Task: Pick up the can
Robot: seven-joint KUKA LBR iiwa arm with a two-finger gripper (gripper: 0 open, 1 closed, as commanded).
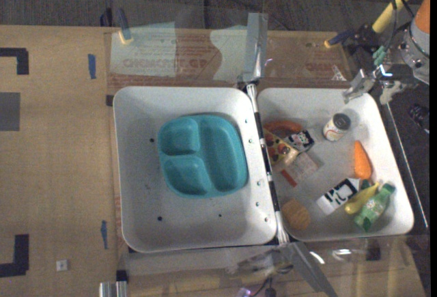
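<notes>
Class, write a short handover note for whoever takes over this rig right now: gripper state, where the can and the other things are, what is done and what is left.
Gripper: at the top right corner of the right white bin, above its rim, holding nothing.
Small white can with a dark round top: upright in the right bin's upper part, just below and left of the gripper, untouched.
Near it: orange carrot-shaped toy to its lower right, pizza-slice toy to its left.
Teal divided plastic plate lies in the left white bin.
Done: arm brought near the bin.
Left: descend over the can, grasp, lift.
</notes>
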